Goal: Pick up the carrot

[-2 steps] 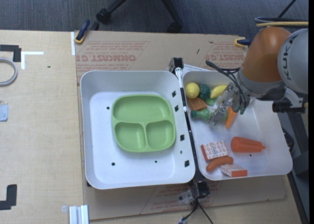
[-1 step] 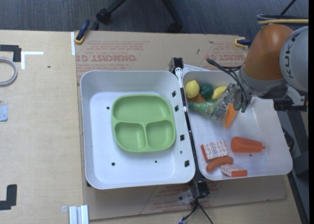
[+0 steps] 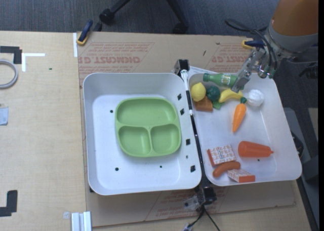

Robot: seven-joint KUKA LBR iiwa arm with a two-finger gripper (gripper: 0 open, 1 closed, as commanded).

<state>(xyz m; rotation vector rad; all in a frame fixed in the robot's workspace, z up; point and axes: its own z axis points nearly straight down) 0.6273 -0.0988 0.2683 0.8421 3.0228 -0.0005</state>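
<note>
Carrot [image 3: 238, 116] lying loose on floor of right bin [image 3: 283, 139], green top up toward white ball [image 3: 254, 97], just below banana [image 3: 230, 95]. Hand [image 3: 244, 80] hovering above and right of carrot, near green bottle [image 3: 218, 78]; grip state impossible to tell. Green tray [image 3: 148, 126] well left of carrot, in left bin [image 3: 96, 139].

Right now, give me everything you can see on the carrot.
The carrot is a small toy, orange and smooth like plastic, with a green stub top. It lies flat in the right bin, near its middle, top pointing to the far side and tip toward the near side, tilted slightly left. Its green end sits close to the banana and a white object; contact cannot be told. The gripper is above the far end of the bin, apart from the carrot.
</note>
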